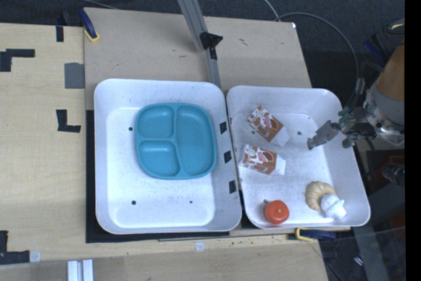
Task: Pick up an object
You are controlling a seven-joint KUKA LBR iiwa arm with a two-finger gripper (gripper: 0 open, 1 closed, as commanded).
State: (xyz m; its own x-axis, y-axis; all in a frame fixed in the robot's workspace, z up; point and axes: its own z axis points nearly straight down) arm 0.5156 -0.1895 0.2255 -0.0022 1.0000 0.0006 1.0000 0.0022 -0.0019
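Two cartons (264, 124) (brown-and-white) lie left of the pincer (322, 136).

Two cartons (264, 124), tomato (277, 211), croissant (318, 194) in right bin (342, 161).

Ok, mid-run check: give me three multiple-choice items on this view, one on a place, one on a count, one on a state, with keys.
1. Where does the blue divided plate lie?
A. left bin
B. right bin
C. bare bench

2. How many small brown-and-white packets lie in the right bin?
A. one
B. two
C. four

3. How does the hand stand?
A. clamped on the tomato
C. lifting the plate
B. over the right bin, holding nothing

Key: 1 A, the plate sits inside the left bin. 2 B, upper packet and lower packet. 3 B, nothing between its fingers; the red tomato lies apart.
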